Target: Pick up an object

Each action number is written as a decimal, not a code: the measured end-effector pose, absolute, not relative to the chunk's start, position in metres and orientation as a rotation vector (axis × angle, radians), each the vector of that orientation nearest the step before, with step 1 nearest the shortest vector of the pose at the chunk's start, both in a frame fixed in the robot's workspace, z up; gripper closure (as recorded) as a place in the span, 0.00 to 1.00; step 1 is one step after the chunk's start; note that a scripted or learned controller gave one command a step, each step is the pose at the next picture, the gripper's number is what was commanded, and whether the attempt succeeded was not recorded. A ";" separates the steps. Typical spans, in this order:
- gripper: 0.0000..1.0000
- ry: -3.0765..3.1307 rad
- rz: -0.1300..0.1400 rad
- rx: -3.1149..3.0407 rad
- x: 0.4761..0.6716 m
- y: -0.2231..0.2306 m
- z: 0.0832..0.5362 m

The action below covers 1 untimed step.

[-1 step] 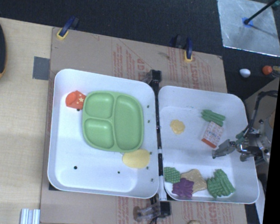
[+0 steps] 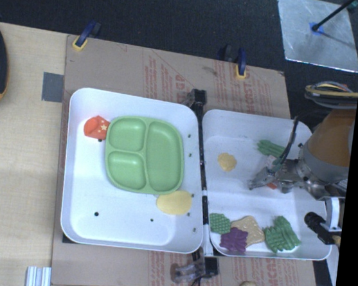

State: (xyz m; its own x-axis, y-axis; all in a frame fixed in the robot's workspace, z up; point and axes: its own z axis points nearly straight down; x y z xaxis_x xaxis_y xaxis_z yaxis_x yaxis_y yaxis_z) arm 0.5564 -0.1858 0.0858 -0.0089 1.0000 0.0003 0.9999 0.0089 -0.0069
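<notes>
The gripper hung low in the right bin, its jaws spread open with nothing between them. The nearest thing, a small yellow piece, lay on the bin floor just to their left, slightly farther back.

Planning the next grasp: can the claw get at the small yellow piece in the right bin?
Probably yes: the small yellow piece lies alone on bare bin floor, just left of the claw, with nothing between them.
</notes>
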 end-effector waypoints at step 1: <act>0.00 -2.234 -0.003 -2.217 0.631 -0.212 0.093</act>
State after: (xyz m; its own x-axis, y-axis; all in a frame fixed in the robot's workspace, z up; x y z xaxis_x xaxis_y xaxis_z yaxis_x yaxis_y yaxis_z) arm 0.6314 -0.2121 0.0933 -0.0073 1.0000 -0.0027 1.0000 0.0073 0.0053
